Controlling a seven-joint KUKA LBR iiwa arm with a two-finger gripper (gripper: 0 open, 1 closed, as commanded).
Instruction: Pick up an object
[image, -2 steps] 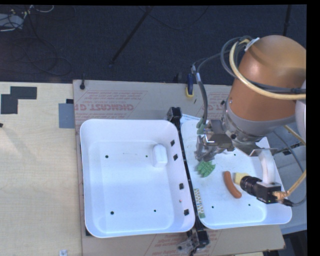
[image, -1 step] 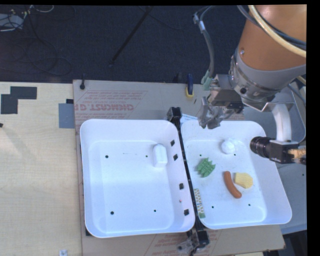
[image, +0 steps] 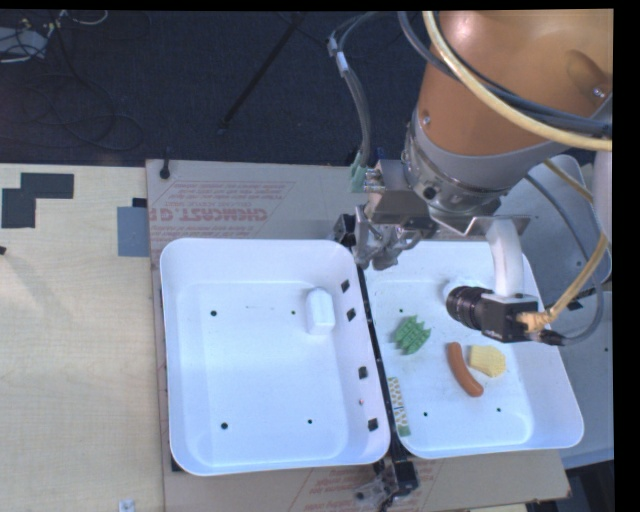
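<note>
- White plastic forms both shallow bins: the left bin (image: 190, 300) and the right bin (image: 545, 425) sit side by side on a cardboard sheet (image: 250, 205) and meet along a dark seam.
- The arm (image: 500, 80), orange and grey, takes up the upper right. Its top and right side are cut off by the frame, and it hides part of the right bin's far rim.
- The gripper (image: 381, 250) hangs over the far left corner of the right bin, just beside the seam. It reads as a dark, shadowed tangle of metal, so I cannot tell whether it is apart, together or clamped on something.
- A white block (image: 320, 310) lies in the left bin, toward its far right part and near the seam. White on white, its outline is faint.
- A green ridged piece (image: 410, 335) lies in the right bin, left of middle and apart from the gripper. It is too small to tell what it is.
- An orange sausage-shaped piece (image: 463, 369) lies at a slant in the right bin, just beside a yellow chunk (image: 488, 361). Whether the two touch cannot be told.
- A narrow strip (image: 399, 405) with green marks lies along the right bin's left wall. Its print is too small to read.
- Red lettering on the cardboard sheet runs upside down and is partly covered by the bins.
</note>
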